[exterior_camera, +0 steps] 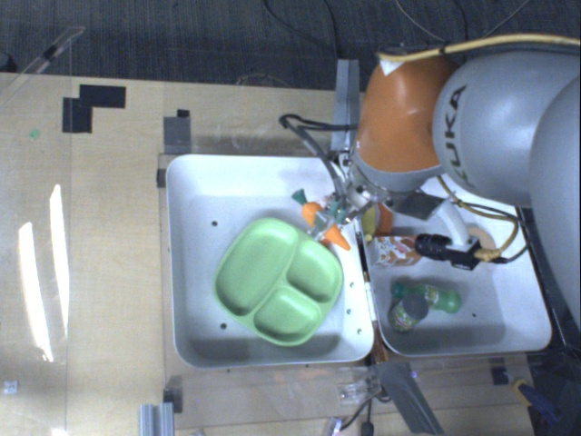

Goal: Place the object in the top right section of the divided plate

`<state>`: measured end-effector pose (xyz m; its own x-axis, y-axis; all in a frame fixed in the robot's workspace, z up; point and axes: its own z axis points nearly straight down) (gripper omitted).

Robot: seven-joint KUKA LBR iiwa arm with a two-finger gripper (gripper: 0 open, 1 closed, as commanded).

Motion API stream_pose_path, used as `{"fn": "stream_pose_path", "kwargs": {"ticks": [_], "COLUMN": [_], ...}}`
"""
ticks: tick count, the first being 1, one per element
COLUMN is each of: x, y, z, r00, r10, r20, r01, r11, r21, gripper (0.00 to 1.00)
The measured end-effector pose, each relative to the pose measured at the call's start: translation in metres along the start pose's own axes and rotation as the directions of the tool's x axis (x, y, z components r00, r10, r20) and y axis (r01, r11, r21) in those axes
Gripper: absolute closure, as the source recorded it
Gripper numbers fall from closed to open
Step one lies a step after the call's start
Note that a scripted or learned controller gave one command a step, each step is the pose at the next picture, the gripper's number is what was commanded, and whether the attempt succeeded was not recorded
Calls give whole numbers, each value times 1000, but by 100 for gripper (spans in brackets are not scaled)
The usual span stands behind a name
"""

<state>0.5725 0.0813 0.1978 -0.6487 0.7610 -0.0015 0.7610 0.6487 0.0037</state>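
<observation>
Reading "KUKA" on grey arm point(490, 107); tool point(334, 214) grips orange carrot point(325, 225) beside green plate point(280, 280)

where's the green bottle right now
In the camera view, the green bottle lies on its side in the right bin, near the front, just below the small snack packet.

A green bottle point(423, 302) lies in the right bin point(522, 334).
</observation>
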Motion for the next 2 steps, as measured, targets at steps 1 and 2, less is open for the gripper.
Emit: {"fn": "stream_pose_path", "kwargs": {"ticks": [1,2], "x": [80,79], "y": [-43,-43], "z": [-15,-15], "r00": [999,999], "r10": [-38,-37], "r20": [0,0], "r01": [38,37], "r11": [999,999], "r21": [-2,-1], "gripper": [100,0]}}
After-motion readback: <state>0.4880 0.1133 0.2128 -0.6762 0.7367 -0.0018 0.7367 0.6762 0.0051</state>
